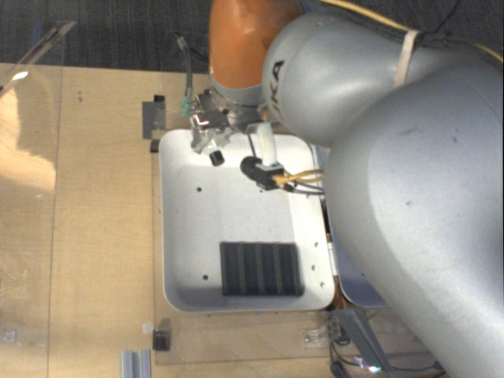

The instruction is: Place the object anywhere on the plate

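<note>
Colours on my feed right now: the bin (181,235) under the jaws is plain white with a few tiny dark dots. Toward the near end of that bin, well away from the jaws, the slab (260,268) is charcoal-black with lengthwise ribs, kinda striped. The arm (409,172) to the right of the jaws is matte light grey, and the band (240,30) just above them is burnt orange. The jaws look silvery to me, with a small green bit (187,105) just up-left. The table (87,227) off to their left is pale tan wood. The floor (118,6) beyond is dark grey with a fine weave.
</note>
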